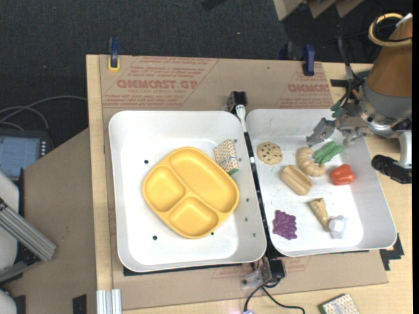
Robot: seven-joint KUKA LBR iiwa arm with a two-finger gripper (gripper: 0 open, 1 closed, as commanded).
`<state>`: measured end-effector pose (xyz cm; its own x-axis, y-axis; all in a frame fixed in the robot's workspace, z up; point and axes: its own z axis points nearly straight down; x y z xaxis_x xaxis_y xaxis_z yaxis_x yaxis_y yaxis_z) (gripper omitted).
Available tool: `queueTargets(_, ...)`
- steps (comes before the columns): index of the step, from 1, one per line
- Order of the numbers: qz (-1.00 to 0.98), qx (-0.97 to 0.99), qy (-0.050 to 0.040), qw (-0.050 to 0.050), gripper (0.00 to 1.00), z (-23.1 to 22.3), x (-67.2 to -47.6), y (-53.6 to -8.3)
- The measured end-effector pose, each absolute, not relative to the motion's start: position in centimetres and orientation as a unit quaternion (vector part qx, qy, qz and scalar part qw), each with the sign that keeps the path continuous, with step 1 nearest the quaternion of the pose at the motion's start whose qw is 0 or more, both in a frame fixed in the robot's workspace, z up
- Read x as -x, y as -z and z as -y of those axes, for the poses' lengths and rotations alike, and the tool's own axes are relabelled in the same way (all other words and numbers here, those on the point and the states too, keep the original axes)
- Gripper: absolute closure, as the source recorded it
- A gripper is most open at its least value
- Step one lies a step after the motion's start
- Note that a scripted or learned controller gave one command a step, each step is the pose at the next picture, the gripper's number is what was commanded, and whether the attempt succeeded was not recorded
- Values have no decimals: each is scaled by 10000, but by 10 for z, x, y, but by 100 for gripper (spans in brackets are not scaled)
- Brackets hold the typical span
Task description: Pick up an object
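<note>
My gripper (335,133) hangs over the back of the right bin (373,234), its jaws open and nothing between them. Just in front of it lies a green vegetable (327,152), touching a tan croissant (309,161). A red pepper (341,174) sits to the right of those. Further left are a round cookie (269,152) and a bread roll (296,179). Near the bin's front lie purple grapes (285,224) and an ice cream cone (326,214).
The left bin (127,241) holds a yellow divided plate (190,191) and a small patterned item (227,154) at the plate's back right. The arm's grey and orange wrist (391,77) stands over the right bin's back right corner.
</note>
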<state>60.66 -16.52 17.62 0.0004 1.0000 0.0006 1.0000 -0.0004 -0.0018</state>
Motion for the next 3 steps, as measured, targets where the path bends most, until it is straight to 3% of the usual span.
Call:
queueTargets(1,7077,7065,-16,40,0,139,-596,-79)
queueTargets(2,7069,7073,4,-12,100,141,-598,-95)
queueTargets(3,7092,7050,22,-16,100,71,-578,-190)
